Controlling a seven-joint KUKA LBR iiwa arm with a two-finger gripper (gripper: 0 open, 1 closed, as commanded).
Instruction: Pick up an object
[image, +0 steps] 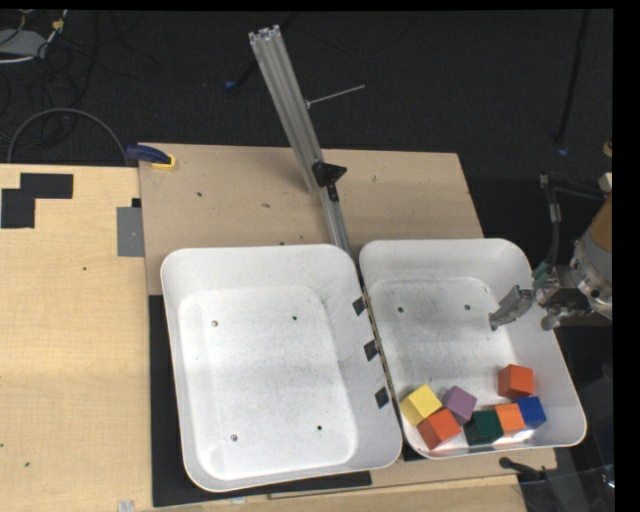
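From the camera above, two white bins sat side by side on the bench. The left bin (200, 290) took up the middle of the frame. The right bin (430, 262) sat at the lower right and held all the blocks.

The blocks lay crowded in the bottom right corner of that bin. There was a yellow block (422, 402), a purple block (460, 402), a red block (438, 428), a green block (484, 427), an orange block (511, 416) and a blue block (532, 411). Most of them were touching. One more red-orange block (516, 380) sat a little above the rest.

The gripper (528, 306) hung at the right edge of the frame, over the right side of that bin, above the blocks in the picture. Its two fingers looked spread apart, with nothing between them.

Things could go wrong from here. The blocks were packed so close that a finger could land on top of one and not slip beside it. The fingers could also push the pile into the bin wall, or catch two blocks and drop both. The lone red-orange block looked the easiest to take.
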